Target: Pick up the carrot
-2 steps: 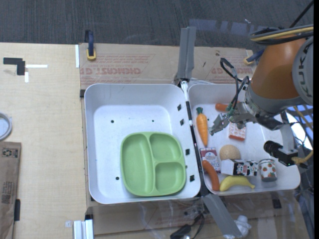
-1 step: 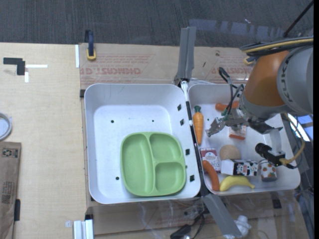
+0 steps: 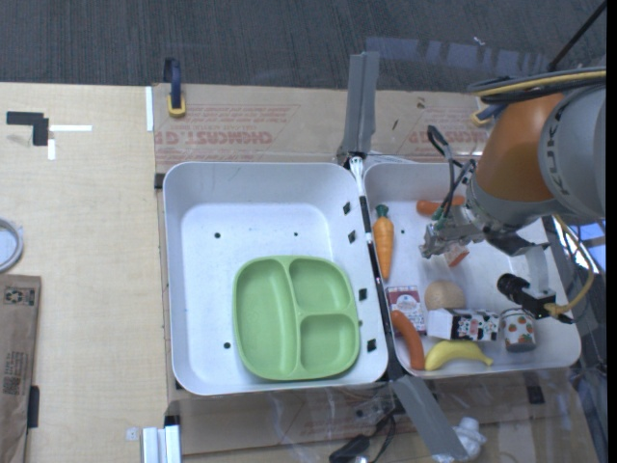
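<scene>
At the bottom of the frame, right of centre, the near corner of the right-hand shallow white bin (image 3: 554, 360) holds a curved yellow banana (image 3: 455, 354). Touching it on the left is a long orange-red chilli-shaped vegetable (image 3: 409, 340). Just above the banana lies a black-and-white patterned carton (image 3: 466, 326), and to its right a small white block with orange spots (image 3: 520, 331). A small red-and-white packet (image 3: 405, 305) sits a little farther up, near the divider, with a pale beige rounded lump (image 3: 444, 294) beside it.

In the left-hand shallow white bin (image 3: 193, 258), low in the middle of the frame, rests a light green plastic plate with three compartments (image 3: 296, 316).

The orange carrot with a green top (image 3: 384, 240) lies in the right bin, centre of the frame, lengthwise along the bin's left wall, green end pointing up-frame. It is apart from the grey two-finger gripper (image 3: 441, 242), which hangs to its right over the middle of that bin; whether the tool is clenched or released cannot be told. A small orange-red piece (image 3: 430, 206) shows just above the gripper.

The grey arm with its orange band (image 3: 516, 157) fills the upper right.
</scene>
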You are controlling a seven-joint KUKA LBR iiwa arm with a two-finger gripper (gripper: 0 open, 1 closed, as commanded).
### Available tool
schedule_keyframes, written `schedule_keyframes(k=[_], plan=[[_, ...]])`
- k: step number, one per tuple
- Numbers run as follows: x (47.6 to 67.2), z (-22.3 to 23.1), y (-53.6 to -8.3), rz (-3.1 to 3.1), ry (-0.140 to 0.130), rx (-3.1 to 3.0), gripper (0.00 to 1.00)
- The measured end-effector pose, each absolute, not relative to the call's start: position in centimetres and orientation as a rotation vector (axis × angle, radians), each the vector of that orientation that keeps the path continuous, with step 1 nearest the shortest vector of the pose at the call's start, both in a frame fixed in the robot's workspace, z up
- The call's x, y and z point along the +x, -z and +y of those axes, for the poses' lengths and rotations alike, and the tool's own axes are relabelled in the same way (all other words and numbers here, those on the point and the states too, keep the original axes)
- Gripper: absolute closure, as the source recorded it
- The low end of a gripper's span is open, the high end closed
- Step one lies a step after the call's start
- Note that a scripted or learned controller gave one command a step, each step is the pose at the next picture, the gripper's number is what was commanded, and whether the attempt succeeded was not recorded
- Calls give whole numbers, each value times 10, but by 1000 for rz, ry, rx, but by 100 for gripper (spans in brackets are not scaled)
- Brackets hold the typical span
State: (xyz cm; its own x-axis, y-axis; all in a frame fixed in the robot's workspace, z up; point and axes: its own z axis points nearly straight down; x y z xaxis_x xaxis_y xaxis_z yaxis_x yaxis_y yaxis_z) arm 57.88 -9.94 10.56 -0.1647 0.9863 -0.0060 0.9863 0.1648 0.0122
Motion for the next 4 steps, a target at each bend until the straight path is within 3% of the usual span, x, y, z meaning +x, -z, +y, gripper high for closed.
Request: schedule_keyframes(k=[1, 2, 3, 4], plan=[[535, -25, -238, 2701, 2, 1606, 100], [478, 31, -190, 2831, 4, 1369, 100], [595, 30, -190, 2564, 4, 1815, 100], [526, -3, -262, 2566, 6, 1815, 100]])
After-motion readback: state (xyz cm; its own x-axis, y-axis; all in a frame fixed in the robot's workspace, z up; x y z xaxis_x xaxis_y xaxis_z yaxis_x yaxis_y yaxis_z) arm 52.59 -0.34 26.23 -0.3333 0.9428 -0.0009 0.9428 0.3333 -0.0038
